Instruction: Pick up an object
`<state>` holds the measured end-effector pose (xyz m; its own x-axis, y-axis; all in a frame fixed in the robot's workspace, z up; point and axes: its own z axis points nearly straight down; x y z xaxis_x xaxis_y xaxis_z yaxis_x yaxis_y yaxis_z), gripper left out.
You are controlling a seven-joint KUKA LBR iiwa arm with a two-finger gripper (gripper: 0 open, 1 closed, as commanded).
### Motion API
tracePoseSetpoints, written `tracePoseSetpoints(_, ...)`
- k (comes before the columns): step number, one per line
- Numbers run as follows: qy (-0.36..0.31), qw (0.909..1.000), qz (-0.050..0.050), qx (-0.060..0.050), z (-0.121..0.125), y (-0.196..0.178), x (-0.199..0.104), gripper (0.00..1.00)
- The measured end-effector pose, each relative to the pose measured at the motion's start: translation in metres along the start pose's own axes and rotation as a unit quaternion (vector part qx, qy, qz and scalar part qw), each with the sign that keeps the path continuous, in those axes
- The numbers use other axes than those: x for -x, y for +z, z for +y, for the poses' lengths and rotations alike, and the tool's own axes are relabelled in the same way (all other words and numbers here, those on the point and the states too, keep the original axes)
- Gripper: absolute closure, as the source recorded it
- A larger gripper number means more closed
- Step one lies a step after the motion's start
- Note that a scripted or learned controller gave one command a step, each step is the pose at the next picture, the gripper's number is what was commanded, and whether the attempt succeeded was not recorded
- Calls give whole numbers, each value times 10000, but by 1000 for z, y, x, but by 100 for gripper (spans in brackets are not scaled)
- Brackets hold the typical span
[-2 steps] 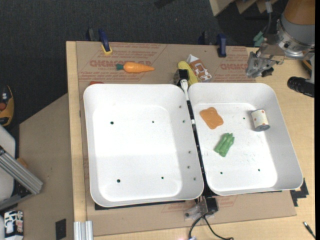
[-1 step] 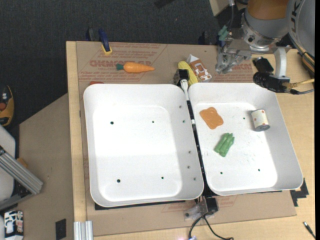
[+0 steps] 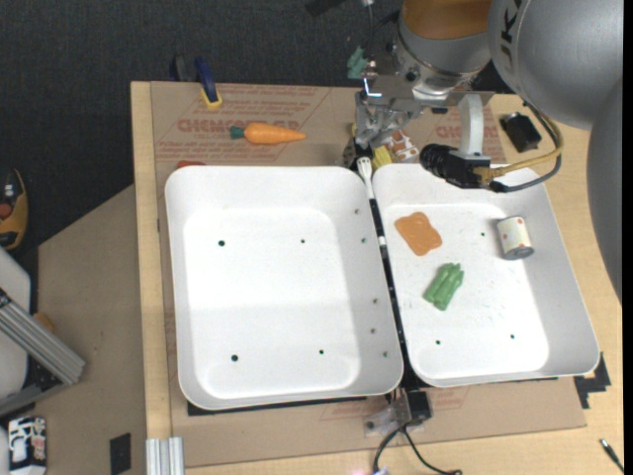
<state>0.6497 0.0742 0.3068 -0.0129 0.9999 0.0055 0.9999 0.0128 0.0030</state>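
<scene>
Up at the far edge of the right bin (image 3: 554,265), near its back-left corner, your gripper (image 3: 374,139) is hanging over the seam between the two trays, and you cannot tell how its end is set, because the metal parts are blurring into the clutter behind them, so nothing is showing as held. Down inside that right bin, an orange slab (image 3: 418,234) is lying near the back, a green ridged piece (image 3: 444,286) is sitting just in front of it, and a small white cylinder (image 3: 513,237) is resting toward the right wall. Off behind the left bin (image 3: 198,295), a toy carrot (image 3: 270,134) is lying on the cardboard (image 3: 297,107).
</scene>
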Motion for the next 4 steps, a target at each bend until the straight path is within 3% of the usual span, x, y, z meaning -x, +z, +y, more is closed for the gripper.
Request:
tracePoseSetpoints(1, 13, 10000, -6, -9, 0, 9, -92, 100)
tracePoseSetpoints(2, 26, 10000, -14, -2, -8, 6, -155, 100)
tracePoseSetpoints(3, 104, 9999, -40, -20, -35, -16, -70, 100)
tracePoseSetpoints(4, 18, 10000, -12, -18, -58, -15, -154, 100)
